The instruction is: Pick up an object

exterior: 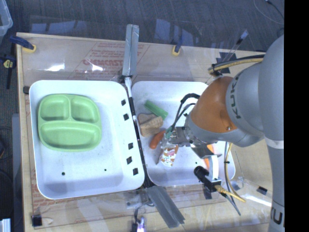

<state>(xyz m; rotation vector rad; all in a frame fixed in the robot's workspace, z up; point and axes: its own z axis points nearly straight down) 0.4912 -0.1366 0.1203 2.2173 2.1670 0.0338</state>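
White plastic of the right bin [212, 88] lies under my pincer [170, 138], which sits low over the small carton [168, 155], beside the orange carrot [156, 139]. Whether it grips anything I cannot tell; nothing looks lifted yet, so the pick remains.

The grey arm [251, 100] has big letters on its side, just right of the orange band [215, 110]. You can read "KU", and the rest is cut off. Up past the right bin [140, 88], the clear sheet [104, 57] on the bench has red print, too faint to read. The small packet [168, 155] in that bin has print too, but it's too tiny.
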